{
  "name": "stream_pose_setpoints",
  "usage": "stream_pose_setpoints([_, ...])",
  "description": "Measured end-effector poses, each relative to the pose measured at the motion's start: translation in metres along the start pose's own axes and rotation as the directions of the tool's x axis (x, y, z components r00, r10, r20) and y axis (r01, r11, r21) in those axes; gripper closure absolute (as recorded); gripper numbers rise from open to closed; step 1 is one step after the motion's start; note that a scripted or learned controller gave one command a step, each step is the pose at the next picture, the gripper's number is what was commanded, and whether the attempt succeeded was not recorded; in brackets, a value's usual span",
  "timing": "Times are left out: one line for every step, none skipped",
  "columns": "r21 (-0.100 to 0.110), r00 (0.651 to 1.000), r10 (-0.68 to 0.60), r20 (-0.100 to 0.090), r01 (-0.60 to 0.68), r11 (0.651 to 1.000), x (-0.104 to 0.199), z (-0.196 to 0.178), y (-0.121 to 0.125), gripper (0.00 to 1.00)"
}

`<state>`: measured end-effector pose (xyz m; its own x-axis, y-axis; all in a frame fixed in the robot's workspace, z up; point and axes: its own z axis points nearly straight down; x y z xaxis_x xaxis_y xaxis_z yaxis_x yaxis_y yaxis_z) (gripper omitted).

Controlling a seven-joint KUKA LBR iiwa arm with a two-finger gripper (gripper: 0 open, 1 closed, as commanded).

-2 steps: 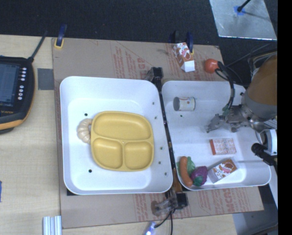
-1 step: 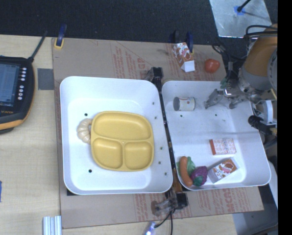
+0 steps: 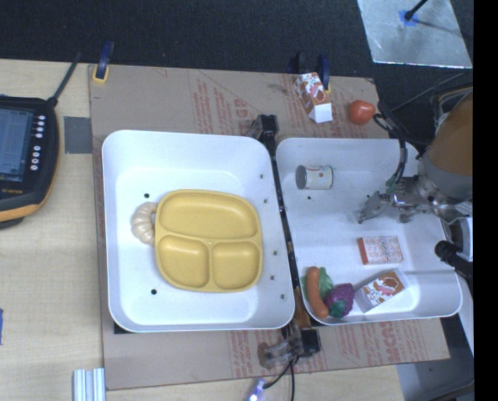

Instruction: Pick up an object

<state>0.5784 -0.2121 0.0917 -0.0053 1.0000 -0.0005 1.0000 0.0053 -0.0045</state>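
Looking down at my bench feed, I've got the gripper (image 3: 374,210) hanging over the right bin (image 3: 349,153), up near its right wall, with the grey arm and its orange band coming in from the right edge. The fingers look spread fairly wide with nothing between them, though honestly the metal bits blur together at this angle so I'd only call it probably wide. Stuff in that bin: a small grey cylinder (image 3: 314,177) lying on its side in the upper left part, well apart from the gripper; a flat pinkish card packet (image 3: 379,249) lying just below the gripper; a little carton with red print (image 3: 379,291) tilted near the front wall; and in the front left corner an orange carrot-like thing (image 3: 315,291) touching a purple and green veggie toy (image 3: 340,299), which sits right beside the carton. The left bin (image 3: 124,224) holds a yellow divided plate (image 3: 207,239) with three compartments, and a pale ridged shell-like object (image 3: 143,221) tucked against its left edge. Outside the bins, on the cardboard behind the right one, there's a small red and white box (image 3: 313,96) and a red ball (image 3: 361,111) near it. A teach pendant (image 3: 11,157) with an orange rim sits off on the left of the bench.
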Motion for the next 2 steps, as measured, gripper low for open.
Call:
stream_pose_setpoints([0.0, 1.0, 0.0, -0.001, 0.0, 1.0, 0.023, 0.001, -0.055, 0.0])
stream_pose_setpoints([0.002, 1.0, -0.004, 0.0, 0.004, 1.0, 0.022, -0.01, -0.055, 1.0])
